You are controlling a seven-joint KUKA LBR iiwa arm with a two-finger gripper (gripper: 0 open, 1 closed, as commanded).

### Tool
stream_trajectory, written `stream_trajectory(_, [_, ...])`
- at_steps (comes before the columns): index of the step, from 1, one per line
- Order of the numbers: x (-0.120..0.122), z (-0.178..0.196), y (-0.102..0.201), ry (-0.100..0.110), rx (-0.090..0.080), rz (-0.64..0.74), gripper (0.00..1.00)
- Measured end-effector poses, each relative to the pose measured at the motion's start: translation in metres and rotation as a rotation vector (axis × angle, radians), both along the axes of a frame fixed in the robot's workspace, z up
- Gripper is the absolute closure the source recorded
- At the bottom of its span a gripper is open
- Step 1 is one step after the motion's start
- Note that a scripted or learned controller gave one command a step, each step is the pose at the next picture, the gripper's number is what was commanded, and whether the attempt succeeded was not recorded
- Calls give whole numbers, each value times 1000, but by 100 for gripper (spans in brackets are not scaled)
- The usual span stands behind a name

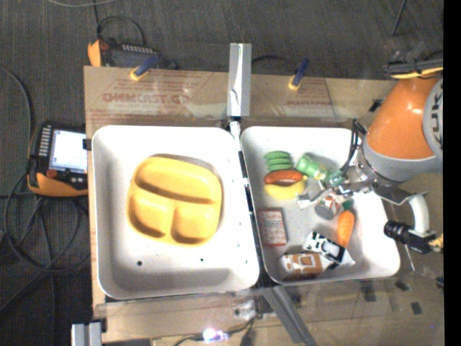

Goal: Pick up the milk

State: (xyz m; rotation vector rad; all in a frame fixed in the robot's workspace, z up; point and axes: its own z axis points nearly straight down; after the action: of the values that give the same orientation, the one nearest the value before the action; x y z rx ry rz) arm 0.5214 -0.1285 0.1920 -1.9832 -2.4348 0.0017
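Observation:
The milk (pixel 328 249) is a small white carton with black cow patches, lying on its side near the front of the right bin (pixel 374 265). My gripper (pixel 331 188) hangs over the middle right of that bin, behind the milk and apart from it. It is among a green bottle (pixel 312 166), a small grey can (pixel 329 206) and an orange carrot (pixel 346 227). The arm's orange band (pixel 403 117) rises at the right edge.
The right bin also holds a hot dog (pixel 284 179), a green ridged piece (pixel 277 158), a red packet (pixel 271 226) and a brown carton (pixel 302 264) touching the milk. The left bin (pixel 108 193) carries a yellow divided tray (pixel 175 199).

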Motion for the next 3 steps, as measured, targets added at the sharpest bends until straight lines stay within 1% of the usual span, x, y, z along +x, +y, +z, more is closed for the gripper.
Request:
stream_trajectory(1, [1, 8, 1, 1, 1, 2, 100])
stream_trajectory(2, [1, 8, 1, 1, 1, 2, 0])
stream_trajectory(3, [-31, -99, 26, -24, -1, -180, 0])
